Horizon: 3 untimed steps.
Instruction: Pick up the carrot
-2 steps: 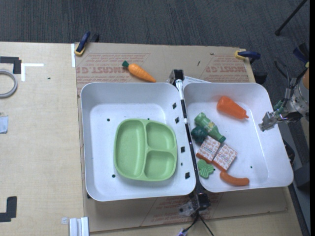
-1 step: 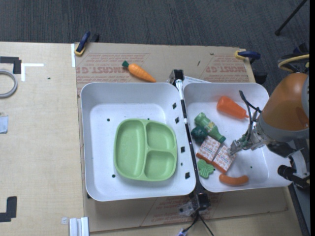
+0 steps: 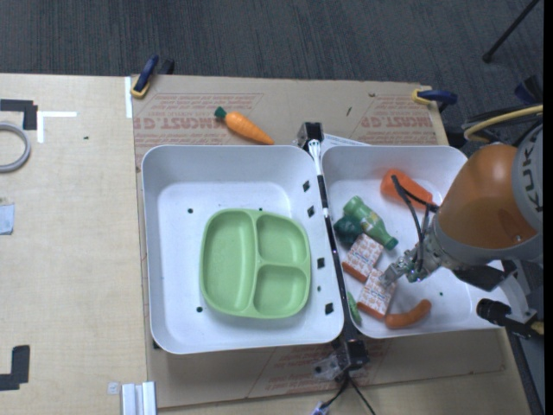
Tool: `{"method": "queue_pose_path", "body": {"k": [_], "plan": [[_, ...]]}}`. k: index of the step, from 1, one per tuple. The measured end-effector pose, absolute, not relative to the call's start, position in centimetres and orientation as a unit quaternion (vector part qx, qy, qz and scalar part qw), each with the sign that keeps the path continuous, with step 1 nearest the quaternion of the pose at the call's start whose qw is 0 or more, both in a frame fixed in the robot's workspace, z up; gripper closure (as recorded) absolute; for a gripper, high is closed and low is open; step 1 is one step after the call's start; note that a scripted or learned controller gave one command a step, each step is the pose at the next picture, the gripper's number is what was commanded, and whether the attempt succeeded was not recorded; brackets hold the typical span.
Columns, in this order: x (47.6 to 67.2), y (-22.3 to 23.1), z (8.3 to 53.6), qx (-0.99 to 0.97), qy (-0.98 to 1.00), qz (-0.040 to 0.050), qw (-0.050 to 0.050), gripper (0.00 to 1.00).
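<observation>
An orange carrot (image 3: 244, 125) with a green top lies on the cardboard behind the left bin (image 3: 164, 232), outside both bins. My gripper (image 3: 403, 270) is low inside the right bin (image 3: 458, 314), far to the right of and nearer than the carrot. It hovers at the right edge of two small red-and-white cartons (image 3: 370, 271). The orange band of the arm (image 3: 488, 201) covers part of the bin's right side. I see nothing held in the gripper.
A green divided plate (image 3: 257, 264) lies in the left bin. The right bin holds a green bottle (image 3: 363, 219), a long orange-red piece (image 3: 406, 188) at the back and a sausage (image 3: 406, 316) at the front. Clamps (image 3: 144, 74) pin the cardboard's corners.
</observation>
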State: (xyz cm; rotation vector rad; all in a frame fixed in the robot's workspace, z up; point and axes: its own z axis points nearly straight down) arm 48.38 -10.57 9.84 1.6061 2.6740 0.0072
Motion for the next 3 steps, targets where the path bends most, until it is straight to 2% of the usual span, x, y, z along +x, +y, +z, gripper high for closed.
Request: {"method": "queue_pose_path", "body": {"k": [1, 2, 3], "plan": [[47.9, -18.5, 19.1, 0.58, 0.815, 0.0002, 0.001, 1.0], [49.2, -11.7, 9.2, 0.625, 0.781, 0.0, 0.0, 1.0], [47.9, -17.4, 19.6, 0.606, 0.795, 0.0002, 0.001, 1.0]]}}
